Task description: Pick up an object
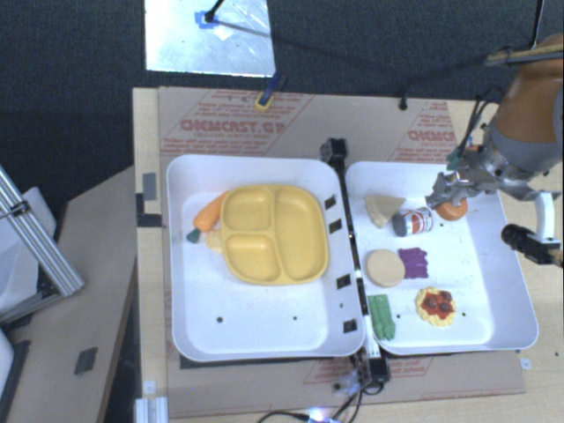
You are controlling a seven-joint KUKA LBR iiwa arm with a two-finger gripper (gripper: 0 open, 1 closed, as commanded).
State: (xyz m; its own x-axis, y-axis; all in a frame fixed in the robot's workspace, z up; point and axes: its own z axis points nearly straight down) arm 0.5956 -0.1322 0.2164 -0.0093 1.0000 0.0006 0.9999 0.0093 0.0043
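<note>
Red letters printed on the brown board (231, 123) under the bins look like "CHEMCAST GP", and they show again near the top right corner. Two white bins sit side by side. The left bin (264, 333) holds a yellow tray (269, 233) with three parts, and a toy carrot (208, 211) pokes out at its left edge. The bottom part of this bin is bare white floor. The right bin (493, 280) holds a small can (412, 222), a pale wedge (383, 208), a tan round cookie (384, 268), a purple piece (412, 261), a green stick (382, 315) and a little pizza (437, 306). The gripper (449, 190) hangs over the top of the right bin, just above an orange thing (453, 209), next to the can. There is open floor along this bin's right side.
</note>
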